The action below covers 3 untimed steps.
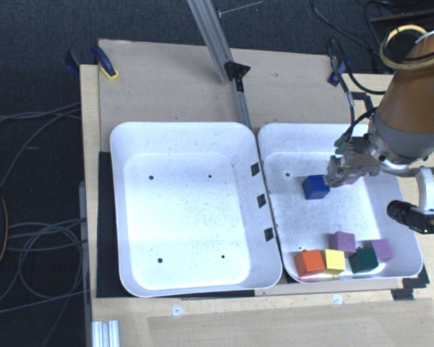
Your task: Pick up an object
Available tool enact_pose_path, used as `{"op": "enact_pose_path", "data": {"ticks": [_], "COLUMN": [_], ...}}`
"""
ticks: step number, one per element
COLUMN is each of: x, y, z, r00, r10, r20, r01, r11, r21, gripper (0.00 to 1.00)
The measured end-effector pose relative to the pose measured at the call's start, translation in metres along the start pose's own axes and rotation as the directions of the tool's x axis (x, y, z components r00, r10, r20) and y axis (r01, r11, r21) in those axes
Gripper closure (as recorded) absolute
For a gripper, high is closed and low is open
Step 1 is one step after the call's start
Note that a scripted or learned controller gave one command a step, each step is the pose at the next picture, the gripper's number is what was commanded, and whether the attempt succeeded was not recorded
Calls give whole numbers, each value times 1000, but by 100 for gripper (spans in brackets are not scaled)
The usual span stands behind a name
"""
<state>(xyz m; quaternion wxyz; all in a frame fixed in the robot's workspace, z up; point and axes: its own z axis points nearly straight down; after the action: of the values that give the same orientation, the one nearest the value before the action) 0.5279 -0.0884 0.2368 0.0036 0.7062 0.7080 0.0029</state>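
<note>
The gripper (pixel 337 175) hung in the right bin (pixel 289 144) just beside a blue block (pixel 315 187), its state impossible to tell, while the block, cube-like with no clear long axis, sat slightly turned on the floor.

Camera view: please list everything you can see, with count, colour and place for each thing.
bins: 2, white, side by side on the bench; left bin, right bin
blue block: 1, blue, upper middle of the right bin, next to the end effector
orange block: 1, orange, near edge of the right bin
yellow block: 1, yellow, beside the orange one
green block: 1, dark green, right of the yellow one
purple blocks: 2, purple, near the green one
bench: 1, tan, under the bins
clamp: 1, blue and yellow, far left corner of the bench
arm: 1, orange and grey, from the right
end effector: 1, grey, above the right bin
</note>
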Motion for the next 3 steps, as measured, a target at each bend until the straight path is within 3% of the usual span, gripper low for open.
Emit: {"op": "enact_pose_path", "data": {"ticks": [1, 3], "x": [0, 92], "y": [2, 29], "z": [-51, -21], "r00": [1000, 1000], "r10": [1, -4], "r20": [0, -3], "r01": [-1, 4], "r11": [1000, 1000], "r21": [1, 12], "gripper": [100, 100]}}
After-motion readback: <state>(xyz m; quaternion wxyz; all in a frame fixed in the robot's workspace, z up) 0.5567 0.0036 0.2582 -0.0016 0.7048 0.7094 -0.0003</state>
